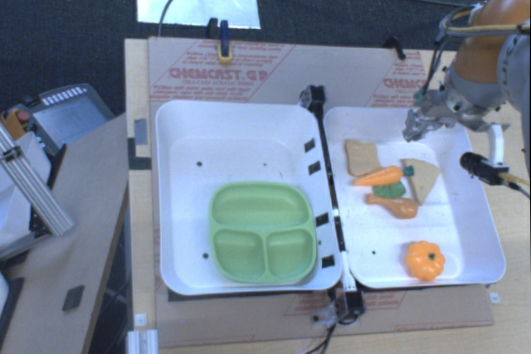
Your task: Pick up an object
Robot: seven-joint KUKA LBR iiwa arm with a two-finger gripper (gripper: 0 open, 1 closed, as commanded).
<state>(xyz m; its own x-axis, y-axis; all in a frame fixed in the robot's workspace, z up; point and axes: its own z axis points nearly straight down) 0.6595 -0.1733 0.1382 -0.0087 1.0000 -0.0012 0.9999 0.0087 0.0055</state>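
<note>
The hand (pixel 417 125) hangs over the far part of the right bin (pixel 473 203), above its back wall, and nothing is under it except the white floor of the bin. From this slanted view it is a small dark grey shape, so I cannot tell its state. No object appears to be in it.

The things to pick lie together in the middle of the right bin, probably because they were simply dropped there. A tan bread slice (pixel 361 155) lies flat, nearest to the hand. Just beside it an orange carrot (pixel 378 176) lies across, and a tan wedge (pixel 421 177) lies to its right. A small green piece (pixel 393 190) and a brown drumstick (pixel 397 207) touch below the carrot. An orange pumpkin (pixel 425 259) stands apart, near the front wall. I judge it the easiest target, since nothing crowds it.

The left bin (pixel 182 145) holds a green divided tray (pixel 264 231), resting flat near the front.

The arm (pixel 489 37) is cut by the right edge, so its upper part is not visible. What the small green piece is, I cannot make out.
</note>
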